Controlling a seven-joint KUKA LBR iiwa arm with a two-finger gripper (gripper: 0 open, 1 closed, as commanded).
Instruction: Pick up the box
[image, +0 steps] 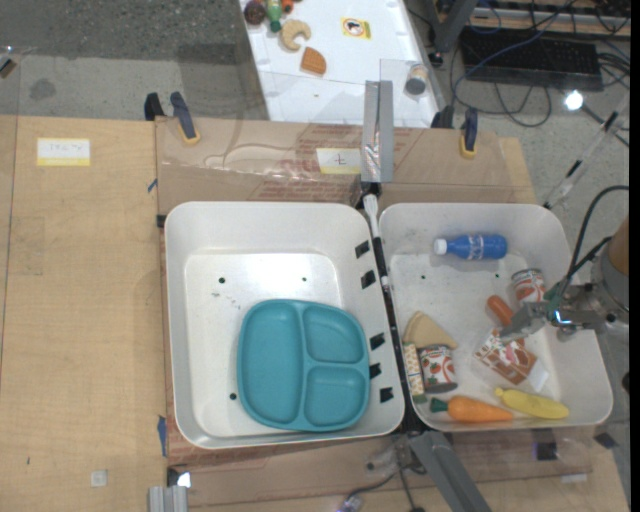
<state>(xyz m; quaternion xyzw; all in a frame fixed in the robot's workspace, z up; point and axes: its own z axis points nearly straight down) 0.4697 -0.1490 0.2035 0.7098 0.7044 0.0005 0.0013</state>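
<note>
My gripper (527, 322) sits low at the right side of the right bin (400, 240), reaching in from the right rim. I cannot tell from this angle how it is set; the tip is small and partly merged with the clutter under it. Nothing visibly sits in it.

Nearest row, along the front wall of the right bin: an orange carrot (478, 409) lies on its side, and just right of it a yellow banana (534, 403). They are close, nearly end to end.

Next row back: the box (436, 368), a small carton with red and white print, lies near the bin's left wall, just behind the carrot. It is well apart from my gripper. A second red-and-white packet (506, 357) lies tilted just under and in front of my gripper tip; I cannot tell whether they touch. A tan wedge (428, 329) rests just behind the box.

Mid bin: a small orange-red piece (499, 308) lies just left of my gripper, and a printed can (527, 286) stands just behind it.

Far part of the right bin: a blue bottle (472, 246) with a white cap lies on its side.

The left bin (200, 300) holds a teal divided plate (303, 364) with three compartments, set toward the front right.

Beyond the bins, a brown cardboard sheet (260, 165) is clamped to the bench.
</note>
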